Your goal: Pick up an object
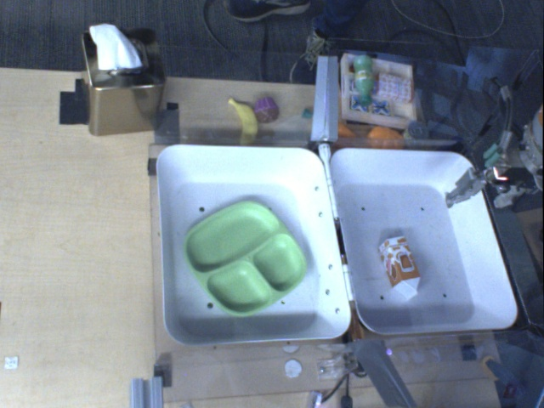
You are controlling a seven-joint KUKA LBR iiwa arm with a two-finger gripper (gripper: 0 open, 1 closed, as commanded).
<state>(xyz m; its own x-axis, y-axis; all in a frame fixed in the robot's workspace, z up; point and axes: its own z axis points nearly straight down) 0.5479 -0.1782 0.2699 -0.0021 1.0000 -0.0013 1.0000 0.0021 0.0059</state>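
The end effector (466, 187) sits at the right rim of the right bin (442, 317), near its upper corner. Its opening state cannot be determined at this size and angle, and no object is visible in it.

The right bin contains one candidate: a small orange-and-white carton (399, 267), lying on its side on the bin floor, slightly below centre and well apart from every wall. The left bin (170, 313) contains a green divided tray (246, 256), which covers much of its floor.

Recommended procedure: select the carton, as it is the nearer item and appears narrow enough to fit a two-finger grasp. Position the tool directly above the carton's middle before descending. Align the grasp across the carton's short dimension, not along its length. The white lower end looks crumpled, so target the firmer orange section. Descend vertically, because a slanted approach is likely to push the carton across the smooth floor.
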